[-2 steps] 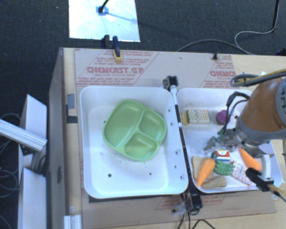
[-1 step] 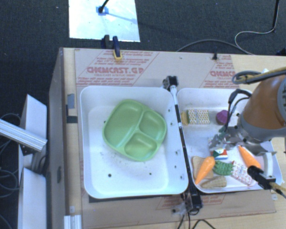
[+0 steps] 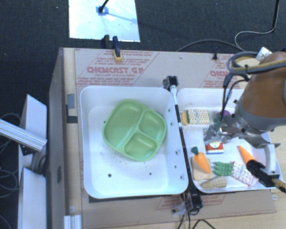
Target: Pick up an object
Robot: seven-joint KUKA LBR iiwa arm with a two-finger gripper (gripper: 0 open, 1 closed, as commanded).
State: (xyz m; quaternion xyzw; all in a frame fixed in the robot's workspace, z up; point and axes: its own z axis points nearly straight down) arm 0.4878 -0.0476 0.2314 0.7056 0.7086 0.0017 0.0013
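Hanging low over the right-hand shallow white bin (image 3: pixel 195 95), the two-finger gripper (image 3: pixel 216 133) sits just above a small red and white box-like toy (image 3: pixel 214 148); whether its jaws are open or shut cannot be told, and nothing can be seen between them. Behind it, the grey arm with its orange band (image 3: pixel 269 92) reaches in from the right and covers much of that bin's far right side. Along the bin's near edge lie an orange toy carrot with a green top (image 3: pixel 200 161), a green leafy toy piece (image 3: pixel 223 168), a tan waffle-patterned cone (image 3: pixel 214 182) and a pink and white patterned flat piece (image 3: pixel 242 174). Another orange carrot-shaped toy (image 3: pixel 245 153) lies to the right of the red and white toy. Near the bin's upper left corner rests a pale yellow checkered block (image 3: pixel 198 116). The left-hand white bin (image 3: pixel 97 173) holds a light green plastic plate with three compartments (image 3: pixel 135 129), lying roughly in its middle and well apart from the toys.
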